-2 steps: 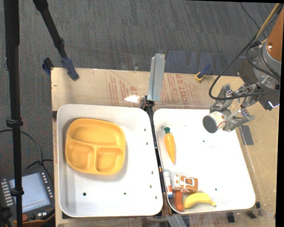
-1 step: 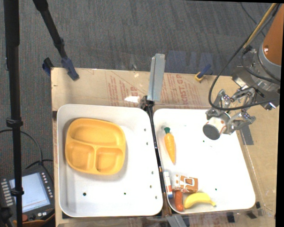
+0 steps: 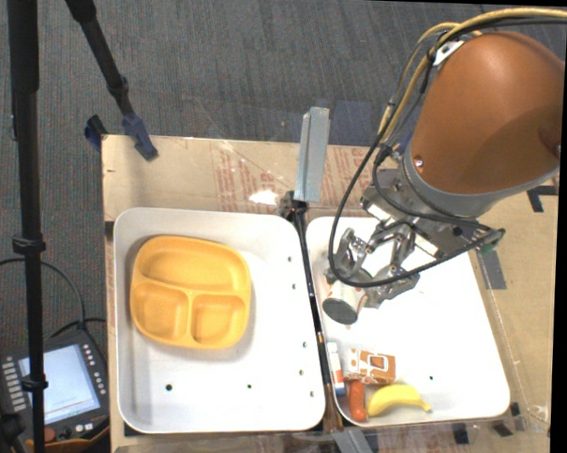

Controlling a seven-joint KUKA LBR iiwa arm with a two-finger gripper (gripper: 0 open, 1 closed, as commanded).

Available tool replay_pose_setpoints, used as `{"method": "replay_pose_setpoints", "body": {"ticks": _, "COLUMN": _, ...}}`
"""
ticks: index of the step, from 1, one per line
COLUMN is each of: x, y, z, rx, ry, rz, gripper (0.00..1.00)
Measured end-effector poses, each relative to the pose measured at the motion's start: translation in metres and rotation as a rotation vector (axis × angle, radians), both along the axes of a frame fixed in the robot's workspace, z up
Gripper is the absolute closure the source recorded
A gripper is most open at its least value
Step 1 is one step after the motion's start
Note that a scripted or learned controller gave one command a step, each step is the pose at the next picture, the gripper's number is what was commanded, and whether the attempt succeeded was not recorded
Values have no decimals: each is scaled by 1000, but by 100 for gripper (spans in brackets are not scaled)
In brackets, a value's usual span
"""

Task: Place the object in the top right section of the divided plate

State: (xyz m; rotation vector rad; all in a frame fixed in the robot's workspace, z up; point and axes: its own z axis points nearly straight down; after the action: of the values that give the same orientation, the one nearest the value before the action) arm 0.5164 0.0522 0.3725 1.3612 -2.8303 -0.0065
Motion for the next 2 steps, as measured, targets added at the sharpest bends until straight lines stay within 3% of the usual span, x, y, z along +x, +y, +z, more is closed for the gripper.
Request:
{"method": "replay_pose_setpoints", "body": {"ticks": 1, "x": -23, "y": 57, "z": -85, "rx": 2, "ry": 0, "rz": 510, "gripper": 100}}
{"method": "replay_pose_setpoints", "body": {"ticks": 2, "x": -41, "y": 125, "z": -81, "rx": 2, "ry": 0, "rz": 564, "gripper": 100}}
